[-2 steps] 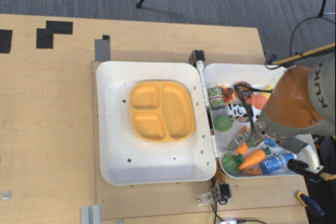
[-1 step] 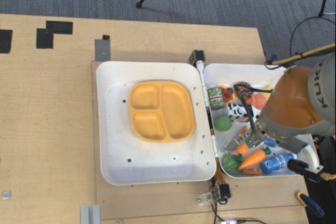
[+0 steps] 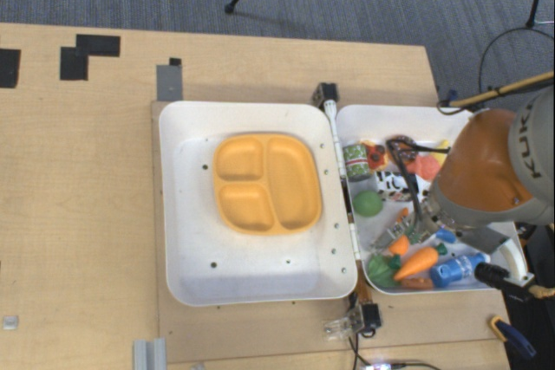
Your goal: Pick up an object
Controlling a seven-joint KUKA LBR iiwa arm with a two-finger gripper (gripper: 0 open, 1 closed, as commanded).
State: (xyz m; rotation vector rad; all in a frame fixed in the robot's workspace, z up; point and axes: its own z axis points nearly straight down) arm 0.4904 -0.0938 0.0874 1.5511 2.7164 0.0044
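Observation:
My gripper (image 3: 406, 230) reaches down into the right bin (image 3: 347, 124), low among a heap of small objects. The arm's orange band (image 3: 481, 165) covers much of that bin. Just below the gripper lie an orange carrot (image 3: 418, 262) and a blue bottle (image 3: 456, 269). A green ball (image 3: 368, 203) rests to its left, apart from it. A green-labelled can (image 3: 355, 160) lies further up, beside a black-and-white item (image 3: 395, 182) and a pink piece (image 3: 427, 165). I see nothing lifted from the heap.
The left bin (image 3: 186, 273) holds an orange divided plate (image 3: 264, 184). A thin rail (image 3: 340, 178) separates the two bins. A green item (image 3: 378, 271) lies at the right bin's front left corner. Bare wooden bench (image 3: 78, 212) stretches to the left.

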